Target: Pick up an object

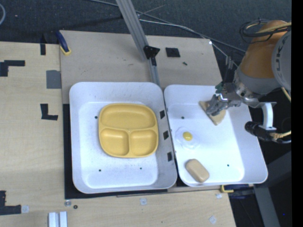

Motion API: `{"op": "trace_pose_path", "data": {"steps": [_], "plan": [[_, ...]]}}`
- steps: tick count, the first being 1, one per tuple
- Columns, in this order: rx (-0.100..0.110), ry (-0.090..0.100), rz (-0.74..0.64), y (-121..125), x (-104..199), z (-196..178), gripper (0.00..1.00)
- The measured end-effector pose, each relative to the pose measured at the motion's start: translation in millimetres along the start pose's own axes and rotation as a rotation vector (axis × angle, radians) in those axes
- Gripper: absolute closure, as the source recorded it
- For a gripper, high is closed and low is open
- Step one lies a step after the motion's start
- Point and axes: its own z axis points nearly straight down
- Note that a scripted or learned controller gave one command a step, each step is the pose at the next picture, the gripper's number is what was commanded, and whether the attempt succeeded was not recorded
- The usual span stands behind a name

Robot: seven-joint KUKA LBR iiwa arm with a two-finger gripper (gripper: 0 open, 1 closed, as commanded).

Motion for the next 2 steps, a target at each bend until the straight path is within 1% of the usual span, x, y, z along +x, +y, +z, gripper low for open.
{"op": "trace_pose_path", "data": {"steps": [1, 2], "plan": [[0.0, 0.0, 0.0, -7.1, 53.1, 4.6, 1.0], [-0.001, 0.001, -0.003, -3.2, 116.6, 3.7, 1.0]]}}
